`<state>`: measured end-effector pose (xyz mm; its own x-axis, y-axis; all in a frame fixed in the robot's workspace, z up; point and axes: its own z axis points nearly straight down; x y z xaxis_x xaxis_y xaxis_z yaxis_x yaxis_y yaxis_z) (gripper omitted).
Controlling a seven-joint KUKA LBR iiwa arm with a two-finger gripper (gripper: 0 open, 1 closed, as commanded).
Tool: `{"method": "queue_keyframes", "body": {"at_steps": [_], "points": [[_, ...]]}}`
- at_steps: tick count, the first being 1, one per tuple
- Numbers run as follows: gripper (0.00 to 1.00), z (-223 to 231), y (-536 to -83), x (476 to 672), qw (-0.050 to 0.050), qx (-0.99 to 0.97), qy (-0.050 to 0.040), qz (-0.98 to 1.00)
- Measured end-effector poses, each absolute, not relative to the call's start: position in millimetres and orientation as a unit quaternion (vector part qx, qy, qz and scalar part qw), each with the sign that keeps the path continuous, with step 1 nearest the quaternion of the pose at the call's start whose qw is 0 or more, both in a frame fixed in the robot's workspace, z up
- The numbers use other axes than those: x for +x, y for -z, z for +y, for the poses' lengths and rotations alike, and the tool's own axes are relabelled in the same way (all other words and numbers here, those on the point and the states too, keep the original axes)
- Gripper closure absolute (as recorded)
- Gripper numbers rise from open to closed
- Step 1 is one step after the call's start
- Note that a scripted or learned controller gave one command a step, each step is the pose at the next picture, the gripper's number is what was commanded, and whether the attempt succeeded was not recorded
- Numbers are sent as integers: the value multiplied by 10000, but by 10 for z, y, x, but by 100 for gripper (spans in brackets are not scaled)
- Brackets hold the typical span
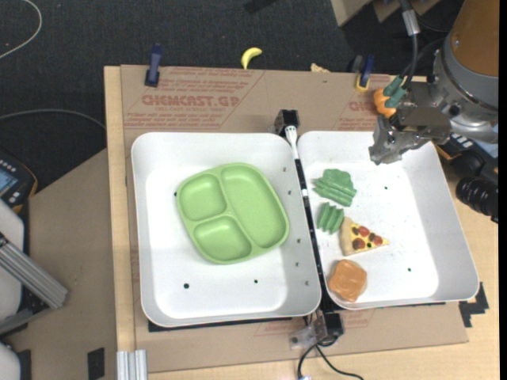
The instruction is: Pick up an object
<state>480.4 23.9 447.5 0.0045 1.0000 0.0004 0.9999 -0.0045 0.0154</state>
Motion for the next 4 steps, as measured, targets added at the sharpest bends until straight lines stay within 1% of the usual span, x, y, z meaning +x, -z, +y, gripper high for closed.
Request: {"method": "queue_keyframes", "body": {"at_steps": [1, 2, 3, 4], "points": [[100, 533, -3392, 4780, -39, 7068, 45, 7074], [100, -101, -3503, 4796, 17, 7096, -2, 7046], [100, 171, -3057, 4788, -26, 7064, 20, 7078], [100, 844, -3117, 4791, -2, 7044, -12, 7098]]}}
